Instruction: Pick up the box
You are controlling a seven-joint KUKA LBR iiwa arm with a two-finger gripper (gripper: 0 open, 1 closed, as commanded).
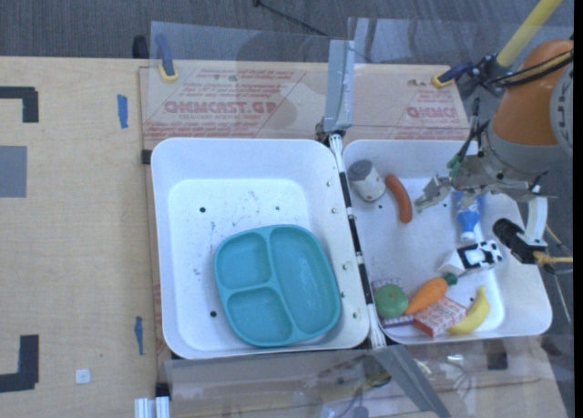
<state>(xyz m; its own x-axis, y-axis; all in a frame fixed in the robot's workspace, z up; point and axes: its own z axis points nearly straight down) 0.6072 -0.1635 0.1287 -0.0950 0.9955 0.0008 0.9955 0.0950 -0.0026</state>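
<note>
Pincer [465, 190] hangs over right bin's [533, 321] far-right part, can't tell its opening or any hold; box [439, 316] lies at bin's near edge, between carrot [426, 295] and banana [474, 314].

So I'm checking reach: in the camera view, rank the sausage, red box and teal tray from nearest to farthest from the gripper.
From the gripper:
1. Sausage, just to its left in the right bin.
2. Red box, at that bin's near edge.
3. Teal tray, in the left bin.

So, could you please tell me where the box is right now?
The box lies at the near edge of the right bin, between the carrot and the banana.
</note>
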